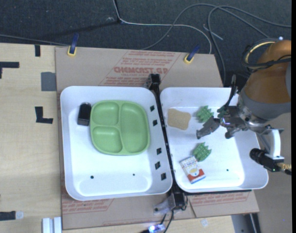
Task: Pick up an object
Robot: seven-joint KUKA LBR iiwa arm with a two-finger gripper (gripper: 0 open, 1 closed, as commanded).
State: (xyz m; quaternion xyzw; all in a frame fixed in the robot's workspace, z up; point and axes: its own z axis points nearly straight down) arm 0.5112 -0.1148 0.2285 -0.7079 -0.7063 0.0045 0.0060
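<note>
In the right bin, two green toys, a tan block and a small box crowd the left half; its front right floor lies open. The green plate blocks most of the left bin.

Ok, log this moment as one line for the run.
gripper open over right bin | holds nothing | between two green toys | sponge, box untouched

**Colours on the bench**

I see two white bins. In the left one sit a pale green divided plate and a small black block. The right one has a tan sponge-like piece, two dark green leafy bits, and a red-and-white small box. The arm's band is orange.
</note>
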